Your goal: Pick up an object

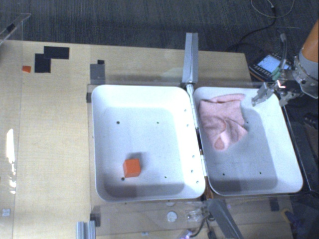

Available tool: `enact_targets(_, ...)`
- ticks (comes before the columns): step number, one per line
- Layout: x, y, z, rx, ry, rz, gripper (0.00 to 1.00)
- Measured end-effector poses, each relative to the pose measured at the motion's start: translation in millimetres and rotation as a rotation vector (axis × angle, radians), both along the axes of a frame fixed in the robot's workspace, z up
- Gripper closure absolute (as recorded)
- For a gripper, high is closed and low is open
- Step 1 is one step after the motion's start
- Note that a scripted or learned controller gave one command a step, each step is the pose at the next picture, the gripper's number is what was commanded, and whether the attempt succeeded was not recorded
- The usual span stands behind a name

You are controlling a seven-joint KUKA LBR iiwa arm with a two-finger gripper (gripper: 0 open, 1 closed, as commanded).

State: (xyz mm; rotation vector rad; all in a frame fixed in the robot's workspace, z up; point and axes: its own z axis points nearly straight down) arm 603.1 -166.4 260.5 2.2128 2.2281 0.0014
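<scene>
Gripper (271, 92) hangs at upper right of frame over the right bin's (286, 148) far rim, finger spread indeterminate, nothing visibly held, pink cloth (223, 119) nearest.

Two bins are being carried side by side on the counter (50, 148), with a divider bar (190, 59) standing behind the seam between them. A block (132, 168) is lying in the left bin (107, 133), toward its front. A cloth (223, 120) is being held in the right bin (279, 163), against its rear left corner. The hand (271, 92) is being kept over the right bin's rear right edge, apart from the cloth.
</scene>
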Motion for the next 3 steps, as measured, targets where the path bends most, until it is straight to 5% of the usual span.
enact_targets(1,-50,19,-58,0.0,0.0,-0.094,0.0)
enact_targets(2,-25,50,-164,-0.001,-0.007,0.067,0.0)
enact_targets(3,9,69,-169,-0.004,-0.015,0.235,0.0)
